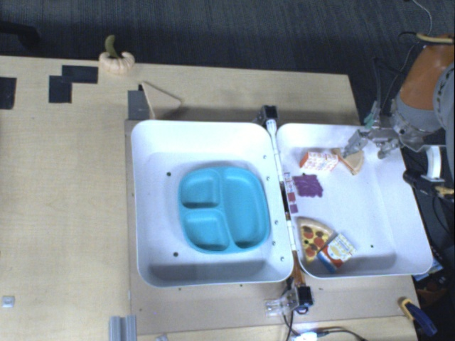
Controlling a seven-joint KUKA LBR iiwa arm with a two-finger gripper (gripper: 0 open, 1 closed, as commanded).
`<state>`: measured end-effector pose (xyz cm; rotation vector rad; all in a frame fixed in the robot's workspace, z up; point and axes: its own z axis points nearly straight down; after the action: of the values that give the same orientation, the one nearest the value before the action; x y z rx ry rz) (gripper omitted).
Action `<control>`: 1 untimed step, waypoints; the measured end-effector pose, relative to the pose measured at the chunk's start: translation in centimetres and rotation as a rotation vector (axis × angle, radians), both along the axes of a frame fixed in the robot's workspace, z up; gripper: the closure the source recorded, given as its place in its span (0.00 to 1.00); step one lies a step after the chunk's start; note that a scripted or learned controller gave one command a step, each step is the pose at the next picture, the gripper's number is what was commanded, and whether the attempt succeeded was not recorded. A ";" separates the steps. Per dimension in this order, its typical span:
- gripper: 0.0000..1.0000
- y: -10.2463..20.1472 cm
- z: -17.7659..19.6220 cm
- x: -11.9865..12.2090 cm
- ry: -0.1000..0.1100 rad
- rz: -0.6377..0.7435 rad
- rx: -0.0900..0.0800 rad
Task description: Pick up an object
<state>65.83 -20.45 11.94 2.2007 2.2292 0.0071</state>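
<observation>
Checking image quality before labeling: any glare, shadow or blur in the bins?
Camera view: even light, soft shadows inside the left bin walls around the blue tray; right bin bright, slightly washed; end effector and small items near it look soft.

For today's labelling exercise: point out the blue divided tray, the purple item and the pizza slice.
blue divided tray (225,208): camera view, on the ridge between its compartments.
purple item (308,185): camera view, on its middle, right bin.
pizza slice (311,236): camera view, on its topped face, right bin's near corner.
</observation>
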 end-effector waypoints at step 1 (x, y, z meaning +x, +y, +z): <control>0.00 0.0 -3.3 -7.3 0.005 -0.007 0.005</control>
<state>58.49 -20.45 8.62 2.2132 2.2264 0.0070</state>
